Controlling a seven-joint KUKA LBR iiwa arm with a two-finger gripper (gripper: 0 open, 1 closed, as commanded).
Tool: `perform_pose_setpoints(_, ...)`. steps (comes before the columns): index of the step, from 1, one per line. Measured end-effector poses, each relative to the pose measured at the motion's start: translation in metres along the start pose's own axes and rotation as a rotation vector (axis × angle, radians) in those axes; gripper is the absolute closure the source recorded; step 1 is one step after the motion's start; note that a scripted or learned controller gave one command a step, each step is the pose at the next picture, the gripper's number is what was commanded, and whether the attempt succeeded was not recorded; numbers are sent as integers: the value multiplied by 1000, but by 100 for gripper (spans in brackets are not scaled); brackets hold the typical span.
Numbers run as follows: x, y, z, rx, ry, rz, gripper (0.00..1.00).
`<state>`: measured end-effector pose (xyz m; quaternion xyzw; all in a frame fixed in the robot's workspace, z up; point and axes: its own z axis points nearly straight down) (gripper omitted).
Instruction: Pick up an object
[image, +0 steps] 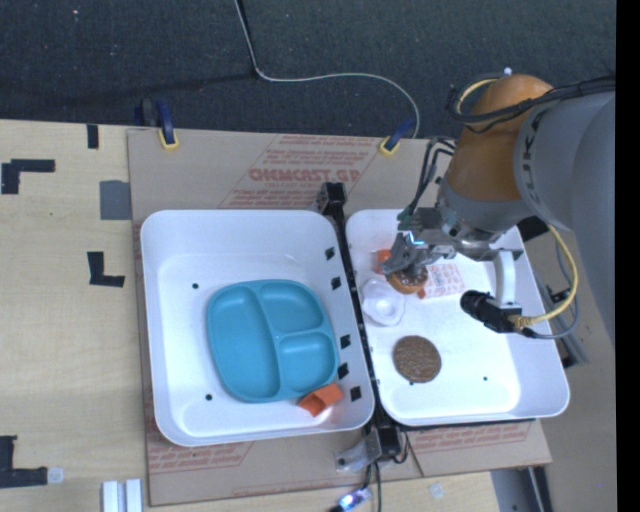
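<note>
Just left of the grey gripper (410, 262), a white bin (165, 260) holds a turquoise divided plate (270, 338) and a small orange piece (318, 402). Below the gripper lies a speckled brown disc (416, 358); under it, an orange item (405, 281) beside red-printed white packaging (443, 277).

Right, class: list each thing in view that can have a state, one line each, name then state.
Blue divided plate: flat, right way up, in the left bin.
Orange piece: lying by the plate's near corner, left bin.
Brown disc: flat in the right bin.
Clear cup: lying in the right bin.
Gripper: low over an orange item in the right bin.
</note>
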<state>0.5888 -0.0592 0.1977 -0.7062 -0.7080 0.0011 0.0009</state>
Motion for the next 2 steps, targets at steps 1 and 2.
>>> perform_pose_setpoints(1, 60, -15, -2, 1, 1, -4, 100)
perform_pose_setpoints(2, 120, -33, -8, 1, 2, -5, 100)
